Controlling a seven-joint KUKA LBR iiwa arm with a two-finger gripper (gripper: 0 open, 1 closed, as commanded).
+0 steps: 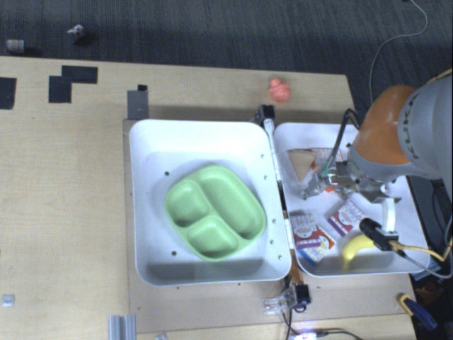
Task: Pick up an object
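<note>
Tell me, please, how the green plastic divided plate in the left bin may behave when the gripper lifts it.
The green plastic divided plate looks rigid, so it probably will not flop. It is wide and shallow, so a grip on its rim may let it tilt. Its smooth surface may be slippery.

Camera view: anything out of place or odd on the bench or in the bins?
One thing: a small pink object lies on the wooden bench behind the two bins, outside both. The green divided plate sits askew in the left bin.

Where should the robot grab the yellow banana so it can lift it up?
Probably the banana's thick middle, coming straight down from above. It lies flat near the right bin's front wall, so the gripper should close across its narrow width, not along its curve.
</note>
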